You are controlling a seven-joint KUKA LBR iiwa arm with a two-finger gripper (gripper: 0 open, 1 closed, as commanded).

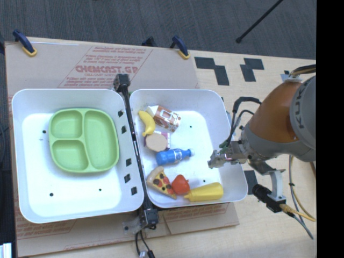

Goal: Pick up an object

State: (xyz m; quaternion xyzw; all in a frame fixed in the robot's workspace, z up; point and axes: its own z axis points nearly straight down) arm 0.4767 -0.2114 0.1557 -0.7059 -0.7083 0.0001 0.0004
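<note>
Your gripper point(219, 159), whose grip state you cannot tell, has the blue bottle point(173, 156) lying lengthwise just to its left.

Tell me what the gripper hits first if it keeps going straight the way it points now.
The gripper points toward the camera view's left, over the right bin's rim. The blue bottle looks first in line, though height is unclear.

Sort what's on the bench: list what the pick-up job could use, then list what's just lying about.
For the job: gripper, at the right bin's right wall; banana, blue bottle, pizza slice, red pepper, yellow corn-like toy, small carton.

Lying about: green divided plate in the left bin; blue clamps.
</note>
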